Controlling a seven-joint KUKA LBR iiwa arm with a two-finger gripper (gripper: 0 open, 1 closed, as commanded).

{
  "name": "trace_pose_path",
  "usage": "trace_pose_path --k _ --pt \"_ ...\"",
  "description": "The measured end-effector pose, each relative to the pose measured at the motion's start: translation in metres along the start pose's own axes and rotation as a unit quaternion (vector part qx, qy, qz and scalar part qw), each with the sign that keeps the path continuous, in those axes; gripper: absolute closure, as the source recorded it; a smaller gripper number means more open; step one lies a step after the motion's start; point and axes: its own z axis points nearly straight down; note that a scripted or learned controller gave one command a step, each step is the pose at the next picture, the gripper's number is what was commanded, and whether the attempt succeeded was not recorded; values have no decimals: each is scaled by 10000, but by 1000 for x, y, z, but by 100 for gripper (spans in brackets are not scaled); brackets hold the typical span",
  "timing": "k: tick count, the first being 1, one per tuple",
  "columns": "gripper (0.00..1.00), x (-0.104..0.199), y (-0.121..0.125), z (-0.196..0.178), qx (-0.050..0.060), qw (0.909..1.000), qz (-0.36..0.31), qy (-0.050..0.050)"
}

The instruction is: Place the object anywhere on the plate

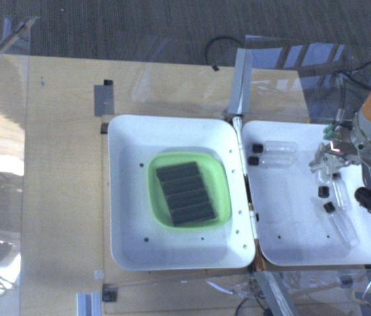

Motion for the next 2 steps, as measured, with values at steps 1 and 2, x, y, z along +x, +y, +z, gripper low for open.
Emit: trace_pose_path --k 1,2 --pt "100 85 -43 19 20 9997 -247 9" --pt "100 172 -41 0 7 9990 -455 13"
